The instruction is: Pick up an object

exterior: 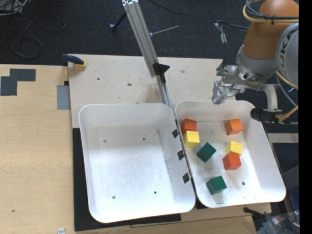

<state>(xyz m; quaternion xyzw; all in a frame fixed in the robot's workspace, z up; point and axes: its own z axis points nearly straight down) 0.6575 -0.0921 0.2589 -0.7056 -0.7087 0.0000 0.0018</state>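
Note:
The right bin (263,179) holds several small cubes: an orange-red one (189,125) with a yellow one (192,138) just below it, a dark green one (205,151), an orange one (234,126), a yellow one (235,147), a red one (232,161) and a green one (216,185). My gripper (220,97) hangs above the bin's far rim, up and left of the orange cube, with nothing between its fingers. Its fingers appear close together.
The left bin (126,160) stands beside the right one, with black clips along the shared wall. A slanted aluminium bar (146,43) rises behind the bins. A blue and yellow clamp (74,60) lies at the bench's far left corner.

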